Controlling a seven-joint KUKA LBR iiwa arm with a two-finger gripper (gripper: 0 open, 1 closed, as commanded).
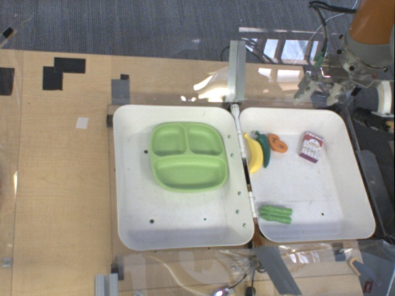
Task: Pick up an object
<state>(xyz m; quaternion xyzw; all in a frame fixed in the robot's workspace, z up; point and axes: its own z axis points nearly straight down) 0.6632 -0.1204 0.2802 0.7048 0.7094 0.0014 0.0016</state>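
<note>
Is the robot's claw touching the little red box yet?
Apart. The camera view shows the gripper up beyond the right bin's far rim, with bare white floor between it and the red box.

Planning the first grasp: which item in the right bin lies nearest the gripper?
The small red box, up in the bin's far right part, nearest the gripper. The banana, carrot and green pod lie farther off.

Arm point(370, 17) cut by top edge; hand point(321, 91) fingers indistinct.

Light wooden bench point(55, 184), black patches point(62, 71), grey carpet floor point(154, 14) beyond
</note>
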